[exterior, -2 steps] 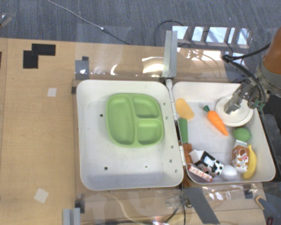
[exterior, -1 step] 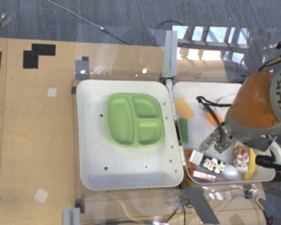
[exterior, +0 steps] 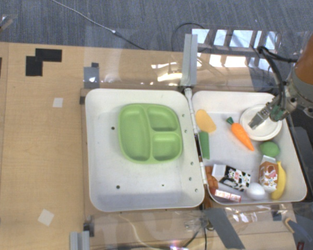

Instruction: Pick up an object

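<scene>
Gripper (exterior: 262,117) hovering over white saucer (exterior: 262,129) in right bin (exterior: 297,191), beside carrot (exterior: 241,134); finger spread unclear, nothing visibly held. Toys crowding that bin, likely the pick source.

Light: you had bright, even overhead lighting | Glare: white patches on the clear panel (exterior: 235,38) at top right and on the tabletop (exterior: 164,66) just above the left bin (exterior: 99,191) | Shadows: soft, short, under the green plate (exterior: 148,132) | Focus: you got mild softness overall, arm (exterior: 308,66) at right edge blurred.
</scene>
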